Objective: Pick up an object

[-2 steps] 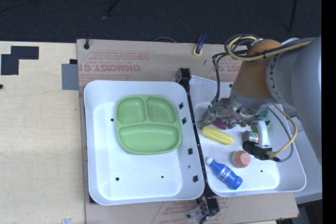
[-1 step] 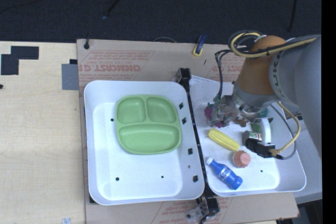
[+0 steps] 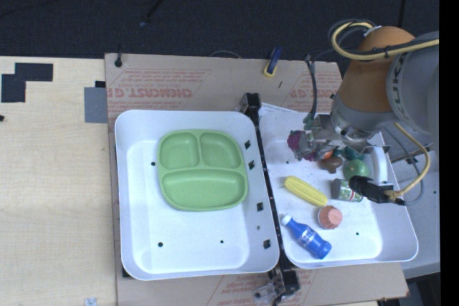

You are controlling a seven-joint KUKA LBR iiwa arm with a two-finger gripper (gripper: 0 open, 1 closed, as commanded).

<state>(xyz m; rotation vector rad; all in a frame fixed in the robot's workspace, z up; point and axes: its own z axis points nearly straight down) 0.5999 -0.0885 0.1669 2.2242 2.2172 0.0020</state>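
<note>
A cardboard-topped bench (image 3: 183,86) carries two white bins: the left bin (image 3: 136,240) holds a green divided plate (image 3: 201,170), the right bin (image 3: 387,244) the clutter. The gripper (image 3: 320,143) is low among a purple toy (image 3: 297,142) and small pieces; whether its jaws are wide or closed I cannot tell. Just below it lies a yellow corn cob (image 3: 305,190), further below a pink round piece (image 3: 330,217) and a blue bottle (image 3: 307,236)

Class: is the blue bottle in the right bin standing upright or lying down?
Lying down: the blue bottle rests lengthwise, white cap up-left.
</note>
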